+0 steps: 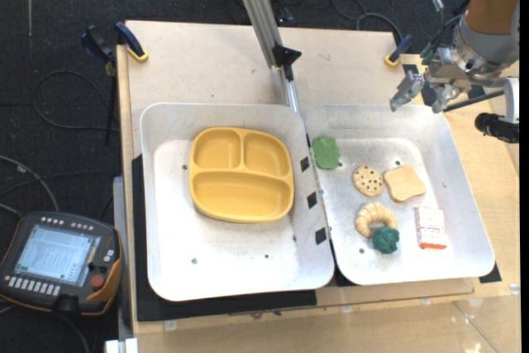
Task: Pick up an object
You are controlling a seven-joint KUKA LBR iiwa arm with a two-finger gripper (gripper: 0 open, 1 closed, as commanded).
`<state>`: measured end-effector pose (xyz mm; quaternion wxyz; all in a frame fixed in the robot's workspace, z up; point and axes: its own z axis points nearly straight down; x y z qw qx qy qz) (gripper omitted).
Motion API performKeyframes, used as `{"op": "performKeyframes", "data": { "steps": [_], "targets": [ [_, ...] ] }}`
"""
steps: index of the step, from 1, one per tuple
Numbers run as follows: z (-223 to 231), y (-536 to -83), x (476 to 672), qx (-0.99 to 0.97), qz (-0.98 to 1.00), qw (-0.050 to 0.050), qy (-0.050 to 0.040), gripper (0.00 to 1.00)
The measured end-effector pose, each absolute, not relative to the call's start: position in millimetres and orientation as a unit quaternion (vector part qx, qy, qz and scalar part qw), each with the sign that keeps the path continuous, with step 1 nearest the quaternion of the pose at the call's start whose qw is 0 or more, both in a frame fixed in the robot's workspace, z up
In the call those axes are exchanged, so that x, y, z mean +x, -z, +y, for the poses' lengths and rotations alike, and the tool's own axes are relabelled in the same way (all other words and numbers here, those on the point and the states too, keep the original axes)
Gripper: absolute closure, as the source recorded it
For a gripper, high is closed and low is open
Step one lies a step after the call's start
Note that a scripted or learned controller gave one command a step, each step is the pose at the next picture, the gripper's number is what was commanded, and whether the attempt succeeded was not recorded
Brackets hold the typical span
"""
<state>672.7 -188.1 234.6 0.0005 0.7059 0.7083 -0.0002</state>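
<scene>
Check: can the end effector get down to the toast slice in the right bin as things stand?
Probably yes. The end effector hangs above the right bin's far rim, and the toast slice lies flat and uncovered, apart from the cookie.

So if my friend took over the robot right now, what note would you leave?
Gripper: above the right bin's far edge, holding nothing.
Right bin: green piece, cookie, toast slice, croissant touching a teal piece, small red-and-white box.
Left bin: yellow divided plate.
Done: nothing picked up yet.
Left: lower, grab one thing, lift.
</scene>
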Motion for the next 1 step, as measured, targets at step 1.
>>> {"op": "performKeyframes", "data": {
  "steps": [1],
  "targets": [
    [-188.3,-234.6,672.6,0.706,0.708,0.001,0.0006,0.00]
  ]
}}
